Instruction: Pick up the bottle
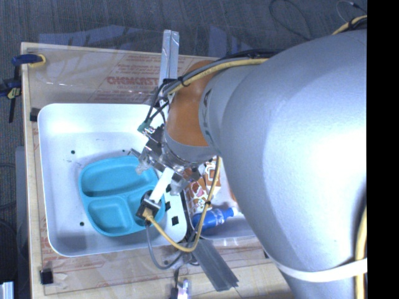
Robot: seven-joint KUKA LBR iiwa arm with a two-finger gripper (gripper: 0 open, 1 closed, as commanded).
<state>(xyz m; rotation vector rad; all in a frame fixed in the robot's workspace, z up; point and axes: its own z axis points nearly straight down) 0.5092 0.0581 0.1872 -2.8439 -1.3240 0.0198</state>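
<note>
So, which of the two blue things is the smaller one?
The blue bottle, lying on its side. The other, the blue tray left of it, is far wider and has two compartments.

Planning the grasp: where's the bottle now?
In the camera view, the bottle lies bottom centre, right of the blue tray, below a patterned packet, partly under the arm.

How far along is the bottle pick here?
Done: nothing visible. The bottle lies on its side, partly under the arm. In hand: the hand sits low over the edge of the blue divided tray, apart from the bottle. Left: move to the bottle, grip it, lift it.
</note>
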